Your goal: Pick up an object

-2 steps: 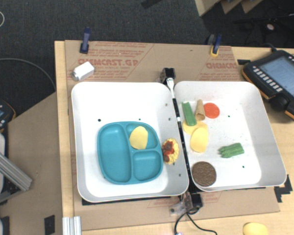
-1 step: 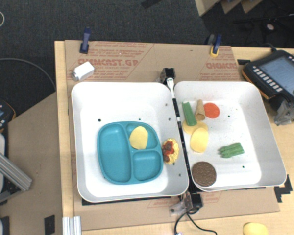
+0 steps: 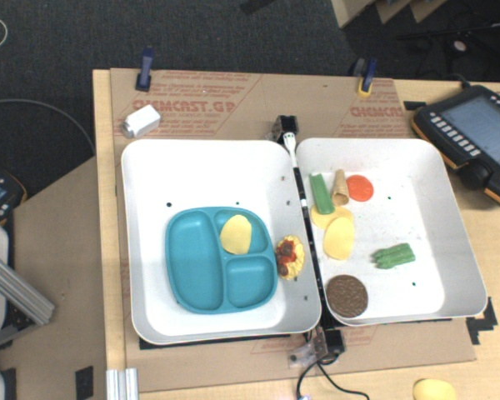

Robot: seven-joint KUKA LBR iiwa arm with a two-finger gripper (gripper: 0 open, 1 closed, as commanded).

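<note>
The left bin (image 3: 150,223) holds a teal divided tray (image 3: 200,265) with a yellow toy food piece (image 3: 236,235) in its upper right compartment; a small red-and-yellow item (image 3: 290,257), perhaps toy fries, lies just beside the tray's right edge. The right bin (image 3: 425,223) holds a green stick (image 3: 321,193), a cone (image 3: 340,188), an orange disc (image 3: 360,188), a yellow piece (image 3: 339,237), a green vegetable (image 3: 393,256) and a brown disc (image 3: 347,295).

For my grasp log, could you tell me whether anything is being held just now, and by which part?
Nothing is seen held: the blue divided tray and the toy foods lie loose in the two bins.
</note>
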